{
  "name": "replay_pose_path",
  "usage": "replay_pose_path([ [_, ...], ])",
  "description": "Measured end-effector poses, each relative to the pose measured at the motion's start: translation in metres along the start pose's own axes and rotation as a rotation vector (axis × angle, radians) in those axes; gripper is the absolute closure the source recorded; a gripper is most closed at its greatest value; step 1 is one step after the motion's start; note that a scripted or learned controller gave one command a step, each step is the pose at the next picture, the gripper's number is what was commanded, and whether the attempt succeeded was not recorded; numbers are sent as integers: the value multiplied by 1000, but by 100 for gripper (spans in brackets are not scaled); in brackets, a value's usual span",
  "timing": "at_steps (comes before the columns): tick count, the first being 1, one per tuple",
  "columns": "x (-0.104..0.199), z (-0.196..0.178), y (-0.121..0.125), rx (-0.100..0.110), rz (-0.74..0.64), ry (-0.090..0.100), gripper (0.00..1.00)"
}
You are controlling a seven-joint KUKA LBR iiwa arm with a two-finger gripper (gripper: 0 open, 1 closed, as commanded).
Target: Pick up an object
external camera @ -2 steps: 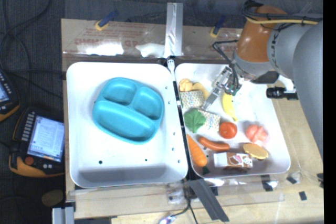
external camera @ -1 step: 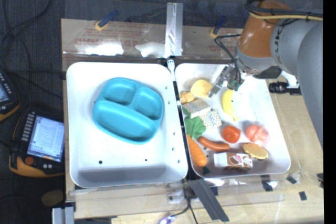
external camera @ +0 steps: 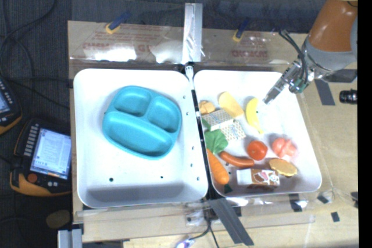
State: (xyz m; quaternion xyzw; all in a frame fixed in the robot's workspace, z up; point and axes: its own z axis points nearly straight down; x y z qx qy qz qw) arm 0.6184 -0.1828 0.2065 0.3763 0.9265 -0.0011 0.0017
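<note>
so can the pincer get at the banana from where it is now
Probably yes: the pincer hangs just right of the banana, whose upper side lies bare, with only white bin floor between them.

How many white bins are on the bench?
2. The left white bin holds a blue divided plate. The right white bin sits beside it and holds the toy food, with the gripper above its far part.
</note>
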Motion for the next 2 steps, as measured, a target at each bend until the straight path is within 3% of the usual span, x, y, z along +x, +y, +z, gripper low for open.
replay_pose_path([
  [1, 57, 72, -16, 2, 337, 5, 100],
  [2, 109, 2, 16, 2, 404, 3, 100],
])
